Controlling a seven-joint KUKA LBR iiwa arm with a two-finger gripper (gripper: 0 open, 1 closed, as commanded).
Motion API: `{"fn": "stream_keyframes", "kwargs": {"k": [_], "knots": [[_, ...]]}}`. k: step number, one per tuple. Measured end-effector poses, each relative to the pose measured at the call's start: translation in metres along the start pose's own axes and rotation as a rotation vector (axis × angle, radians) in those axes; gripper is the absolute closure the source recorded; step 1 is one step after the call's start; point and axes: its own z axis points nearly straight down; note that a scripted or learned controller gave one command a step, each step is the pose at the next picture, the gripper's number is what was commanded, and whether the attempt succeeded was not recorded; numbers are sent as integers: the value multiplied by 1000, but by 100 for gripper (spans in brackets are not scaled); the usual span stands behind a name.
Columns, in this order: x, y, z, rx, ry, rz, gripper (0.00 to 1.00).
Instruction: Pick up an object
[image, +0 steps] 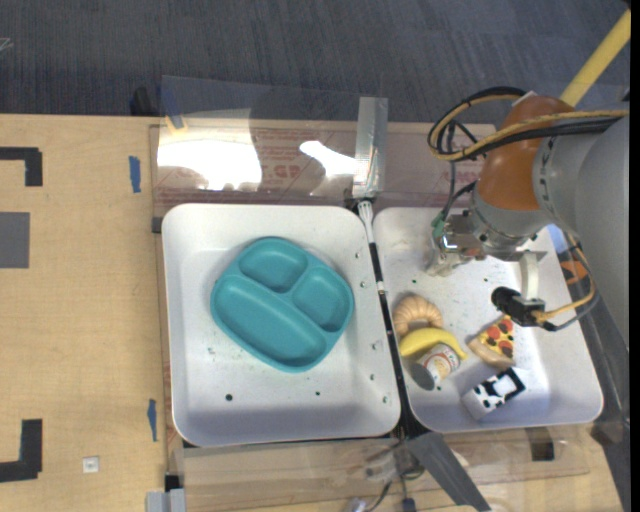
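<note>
In the right bin (560, 400) lie a tan croissant (415, 312), a yellow banana (432, 346), a toy pizza slice (495, 340) and a small black-and-white block (497, 390). My gripper (452, 252) hangs over the bin's bare far-left part, above and a little right of the croissant and apart from every object. Nothing shows in its grasp. The grey arm with its orange band (515, 165) reaches in from the right above it.
The left bin (190, 380) holds a teal divided plate (283, 300). A small grey item (430, 376) pokes out beneath the banana. Black and yellow cables (545, 318) loop from the arm down over the right bin. A ridge (378, 300) divides the bins.
</note>
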Motion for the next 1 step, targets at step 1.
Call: {"fn": "stream_keyframes", "kwargs": {"k": [1], "knots": [[72, -42, -99, 4, 4, -5, 100]]}}
